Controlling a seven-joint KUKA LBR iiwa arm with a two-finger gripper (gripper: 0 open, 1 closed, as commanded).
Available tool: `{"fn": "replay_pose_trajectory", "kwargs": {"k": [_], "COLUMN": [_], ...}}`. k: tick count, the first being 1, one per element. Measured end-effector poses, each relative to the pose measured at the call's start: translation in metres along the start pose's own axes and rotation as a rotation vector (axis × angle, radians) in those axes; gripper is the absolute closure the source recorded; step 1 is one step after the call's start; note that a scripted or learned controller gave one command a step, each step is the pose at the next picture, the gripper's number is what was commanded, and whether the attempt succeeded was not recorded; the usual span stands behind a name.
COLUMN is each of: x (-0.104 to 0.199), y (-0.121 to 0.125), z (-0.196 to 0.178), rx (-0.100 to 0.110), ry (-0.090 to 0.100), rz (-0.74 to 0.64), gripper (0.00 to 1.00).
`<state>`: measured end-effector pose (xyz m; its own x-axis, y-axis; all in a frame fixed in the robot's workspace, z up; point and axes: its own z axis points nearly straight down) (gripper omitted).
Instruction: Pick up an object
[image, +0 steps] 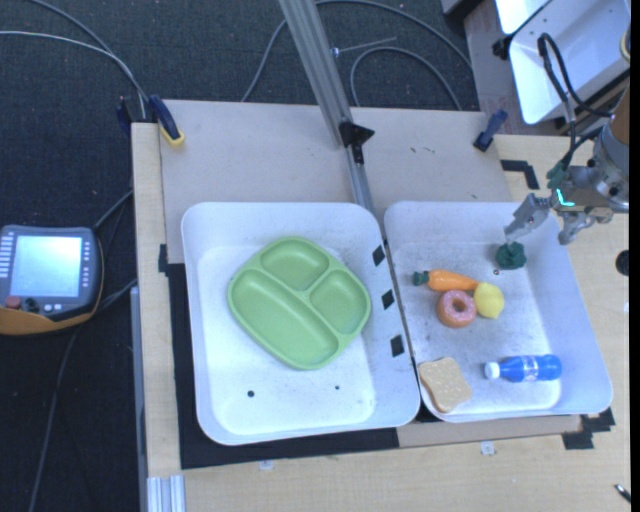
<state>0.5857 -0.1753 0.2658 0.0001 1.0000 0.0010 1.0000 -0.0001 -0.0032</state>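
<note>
Pincer (546, 222) over right bin (590, 330), upper right of frame.
Fingers spread, holding nothing; arm cut off at frame edge; dark green item (512, 256) below, indistinct.

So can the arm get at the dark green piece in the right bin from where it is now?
Probably yes. The gripper hangs open just above and to the right of the dark green piece, which sits apart from the carrot and lemon, with nothing over it.
</note>
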Motion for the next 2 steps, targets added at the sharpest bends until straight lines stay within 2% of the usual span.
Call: {"fn": "replay_pose_trajectory", "kwargs": {"k": [1, 2], "x": [0.000, 0.004], "y": [0.001, 0.003], "z": [-0.001, 0.060], "rx": [-0.003, 0.001], "ry": [-0.001, 0.001], "rz": [-0.001, -0.001], "gripper": [0.00, 0.00]}}
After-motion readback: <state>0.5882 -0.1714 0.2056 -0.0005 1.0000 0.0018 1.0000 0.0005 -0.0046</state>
